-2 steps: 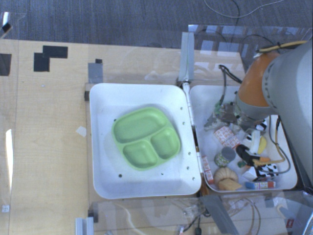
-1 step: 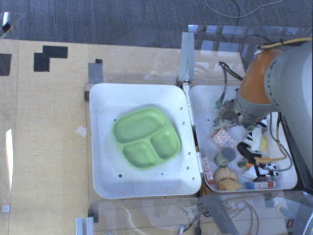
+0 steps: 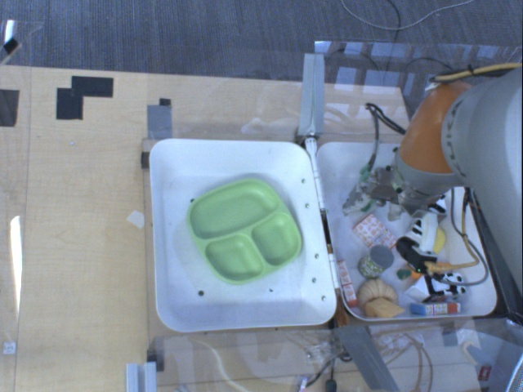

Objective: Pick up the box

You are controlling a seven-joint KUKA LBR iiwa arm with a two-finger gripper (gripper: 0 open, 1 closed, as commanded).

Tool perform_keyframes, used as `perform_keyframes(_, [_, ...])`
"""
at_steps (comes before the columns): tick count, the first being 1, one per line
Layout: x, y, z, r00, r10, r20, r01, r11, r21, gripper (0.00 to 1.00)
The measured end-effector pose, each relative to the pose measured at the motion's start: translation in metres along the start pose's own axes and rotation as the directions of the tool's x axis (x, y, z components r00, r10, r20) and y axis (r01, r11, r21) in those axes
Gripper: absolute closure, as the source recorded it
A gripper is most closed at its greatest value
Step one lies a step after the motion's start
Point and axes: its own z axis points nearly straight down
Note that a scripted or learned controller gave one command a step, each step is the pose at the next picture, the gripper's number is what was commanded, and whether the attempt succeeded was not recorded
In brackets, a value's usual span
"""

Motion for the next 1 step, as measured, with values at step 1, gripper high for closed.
perform_keyframes(1, [-0.0176, -0.0323, 0.0111, 1.000, -0.028, 0.001, 0.028, 1.000, 0.005, 0.00])
